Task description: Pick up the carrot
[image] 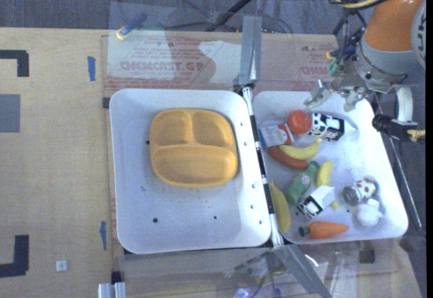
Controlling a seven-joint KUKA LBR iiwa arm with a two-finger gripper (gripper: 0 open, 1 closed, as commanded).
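Orange, tapered and smooth, the carrot (327, 229) lies at the near edge of the right bin (391, 175), green stub pointing left. My gripper (336, 95) hovers over the bin's far edge, well apart from it, fingers spread and pinching nothing. Left bin (128, 175): a yellow moulded compartment tray (193, 147).

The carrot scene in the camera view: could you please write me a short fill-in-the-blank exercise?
1. The orange carrot with a green top lies in the ____ white bin.
2. The yellow sectioned plastic plate has ____ compartments.
3. The red round tomato lies ____ from the carrot than the two-finger gripper.

Missing: right; three; nearer
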